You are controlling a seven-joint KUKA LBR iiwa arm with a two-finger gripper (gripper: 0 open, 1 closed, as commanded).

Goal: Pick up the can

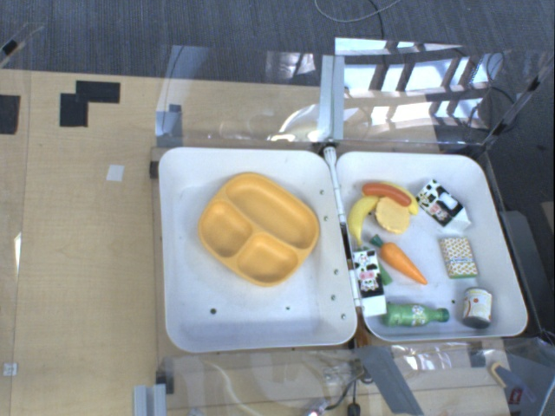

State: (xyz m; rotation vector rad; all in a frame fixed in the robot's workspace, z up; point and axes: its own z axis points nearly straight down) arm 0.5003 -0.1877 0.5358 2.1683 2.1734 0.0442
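Camera view: the can (476, 306) stands in the right bin's (507, 232) near right corner, beside one green bottle (416, 315). Two milk cartons (440, 203), one carrot (403, 263) and one banana (360, 218) share that bin; one yellow plate (257, 228) lies in the left bin (186, 302).

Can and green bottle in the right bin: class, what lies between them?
Nothing: in the camera view, only bare white bin floor separates the green bottle from the can.

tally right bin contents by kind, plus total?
Toy food (banana, sausage, cookie, carrot): 4
Milk cartons: 2
Green bottle: 1
Can: 1
Cracker box: 1
Total: 9
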